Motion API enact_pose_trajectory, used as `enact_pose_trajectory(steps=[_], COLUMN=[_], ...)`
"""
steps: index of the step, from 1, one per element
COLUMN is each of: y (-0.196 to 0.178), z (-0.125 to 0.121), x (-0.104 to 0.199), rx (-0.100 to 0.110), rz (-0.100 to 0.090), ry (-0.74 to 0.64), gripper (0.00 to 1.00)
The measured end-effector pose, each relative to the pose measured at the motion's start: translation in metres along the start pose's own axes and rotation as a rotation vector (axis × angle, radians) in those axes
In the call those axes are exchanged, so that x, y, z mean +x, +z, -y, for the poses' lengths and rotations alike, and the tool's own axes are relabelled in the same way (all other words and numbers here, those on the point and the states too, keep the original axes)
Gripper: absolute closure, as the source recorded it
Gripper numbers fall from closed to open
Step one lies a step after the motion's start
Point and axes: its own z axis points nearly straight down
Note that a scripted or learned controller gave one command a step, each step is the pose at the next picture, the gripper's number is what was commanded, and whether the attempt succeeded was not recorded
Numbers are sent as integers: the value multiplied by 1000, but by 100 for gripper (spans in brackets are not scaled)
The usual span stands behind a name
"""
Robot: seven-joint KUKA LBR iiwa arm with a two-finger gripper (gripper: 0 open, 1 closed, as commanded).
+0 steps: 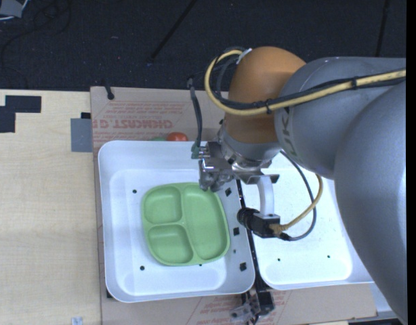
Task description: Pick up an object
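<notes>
Gripper (213,175) sits low over the far right corner of the left bin (120,181), at the upper right rim of the green plate (185,223); whether it is released or clenched cannot be told, the wrist body hides that. Nothing is seen held. The plate, the likely thing to pick, lies flat just below and left of the gripper, one plate with three compartments, tilted slightly in plan. Beyond the gripper, up and left past the bin's far wall, a small red and green object (173,138) rests on the cardboard (137,117), apart from the plate. To the gripper's right lies the right bin (309,263), largely under the arm (357,127). Count: two bins, one plate, one small red object, one arm. Risks, as judged: a flat thin-rimmed plate gives little to pinch, so a grasp at the rim may slip or only nudge it; closeness to the divider between the bins could make the gripper strike the wall; the looping yellow cable (225,80) might snag.
</notes>
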Motion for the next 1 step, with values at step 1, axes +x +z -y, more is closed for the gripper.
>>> enact_pose_trajectory(steps=[1], y=[-1], z=[1], x=[-2], rx=[1], rz=[1], ry=[2], gripper=[0])
